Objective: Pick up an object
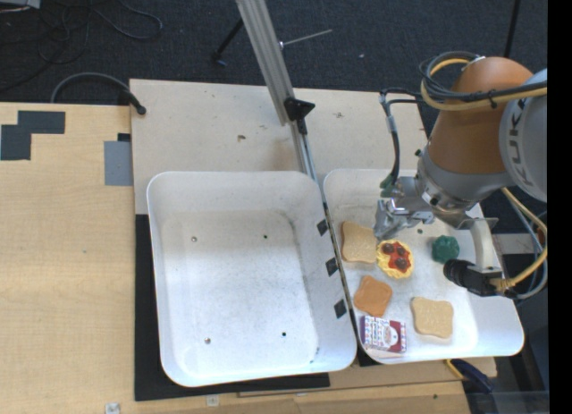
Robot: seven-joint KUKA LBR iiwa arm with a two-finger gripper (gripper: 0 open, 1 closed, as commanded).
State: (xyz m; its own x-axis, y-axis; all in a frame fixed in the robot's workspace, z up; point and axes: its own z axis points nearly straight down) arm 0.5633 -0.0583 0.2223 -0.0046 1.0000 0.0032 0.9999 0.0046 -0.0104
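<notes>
Object for picking: any of the small food items lying in the right bin (500, 336), none lifted yet. Largest to smallest: tabletop (206, 130); left bin (179, 198); right bin; grey arm (474, 126) reaching in from the right; end effector (391, 222) low over the right bin, state impossible to tell. Then toast slice (358, 244) just left of the end effector, second toast slice (433, 317), orange cracker (373, 296), red-and-white packet (383, 333), round tart (396, 258) just below the end effector, green piece (445, 247). Best to centre over one item, well clear of neighbours, before descending.
</notes>
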